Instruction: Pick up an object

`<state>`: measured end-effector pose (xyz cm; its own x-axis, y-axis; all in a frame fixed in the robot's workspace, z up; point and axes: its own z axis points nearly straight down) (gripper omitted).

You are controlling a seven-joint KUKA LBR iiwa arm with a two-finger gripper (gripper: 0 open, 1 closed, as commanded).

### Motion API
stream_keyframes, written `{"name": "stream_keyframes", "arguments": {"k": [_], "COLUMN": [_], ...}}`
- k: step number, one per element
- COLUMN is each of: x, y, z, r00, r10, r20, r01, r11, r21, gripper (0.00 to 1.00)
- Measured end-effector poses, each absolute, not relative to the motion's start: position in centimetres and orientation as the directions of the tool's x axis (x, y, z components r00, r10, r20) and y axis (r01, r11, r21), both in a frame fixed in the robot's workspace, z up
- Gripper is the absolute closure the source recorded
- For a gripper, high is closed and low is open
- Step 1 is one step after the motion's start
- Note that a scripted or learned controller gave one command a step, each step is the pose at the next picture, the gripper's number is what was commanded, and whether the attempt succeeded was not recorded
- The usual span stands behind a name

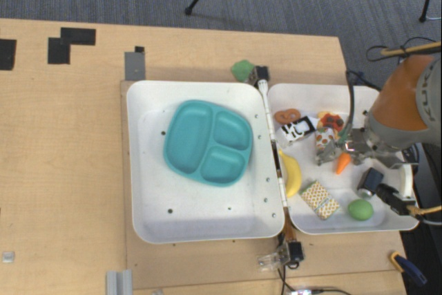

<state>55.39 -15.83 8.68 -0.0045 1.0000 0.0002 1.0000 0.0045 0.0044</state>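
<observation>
Two shallow white bins sit side by side on your tan bench [62, 162], long edges meeting down the middle. Left bin [148, 217]: one teal divided plate [207, 141], three compartments, lying flat near the centre, turned a little off square to the bin walls. Right bin [304, 219]: the clutter, and your arm.

Arm [407, 103] comes in from the right edge of the view. Its orange band sits over the bin's right rim. The grey wrist below it reaches leftward and down into the right bin, over the middle-right part.

Gripper [340, 148] is low among the objects, pointing toward the bin's centre. From this slant you cannot tell how far the claw is open, or whether it has hold of anything. Metal parts and small objects crowd together there.

Closest to the claw is an orange carrot-shaped piece [342, 164], lying slanted just beside the tip on the near side. You cannot tell whether the two are in contact. A small mottled piece [323, 141] lies just left of the tip.

Rest of the right bin:
- Yellow banana [293, 176], along the left wall.
- Patterned block [320, 199], just beside the banana, toward the front.
- Green ball [360, 210], near the front right corner.
- Black-and-white piece [300, 128], brown pretzel shape [286, 115] and red-orange piece [331, 121], toward the back.

Green lump [242, 70] rests on the bench just behind the seam between the bins.
</observation>
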Motion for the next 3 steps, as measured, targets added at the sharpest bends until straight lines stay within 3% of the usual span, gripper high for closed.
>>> {"name": "stream_keyframes", "arguments": {"k": [1, 2, 3], "x": [55.6, 55.7, 55.7], "y": [-15.8, -15.8, -15.8], "z": [9.9, 10.9, 10.9], "r00": [-0.006, -0.007, -0.007], "r10": [1.000, 1.000, 1.000], "r20": [-0.001, -0.002, -0.002], "r01": [1.000, 1.000, 1.000], "r11": [0.006, 0.007, 0.007], "r21": [0.011, 0.014, 0.014], "gripper": [1.00, 1.00, 0.00]}}
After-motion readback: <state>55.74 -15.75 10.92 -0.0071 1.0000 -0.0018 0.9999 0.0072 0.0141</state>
